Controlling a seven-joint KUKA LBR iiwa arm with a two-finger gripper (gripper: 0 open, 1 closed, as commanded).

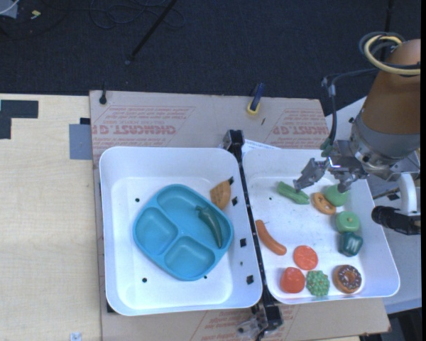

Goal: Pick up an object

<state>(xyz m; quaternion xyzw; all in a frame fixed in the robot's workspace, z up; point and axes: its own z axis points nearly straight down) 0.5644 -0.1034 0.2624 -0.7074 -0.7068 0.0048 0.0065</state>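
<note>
My gripper [327, 177] hangs over the back of the right bin [390, 279], open, with nothing between its fingers. Just below and left of it lies a long green pod [292, 192]. An orange ring [323, 204] and a pale green round piece [336, 195] lie right under the fingertips. Further forward are a green apple [348, 222], a dark green pepper [351, 244], a sausage [270, 238], a tomato slice [305, 256], a red tomato [292, 280], a broccoli floret [317, 283] and a chocolate donut [348, 278].
The left bin [121, 261] holds a blue divided plate [163, 236] with a dark green chili [211, 222] on it, and a brown pastry [221, 194] by the right wall. A black divider clamp [234, 142] sits between the bins.
</note>
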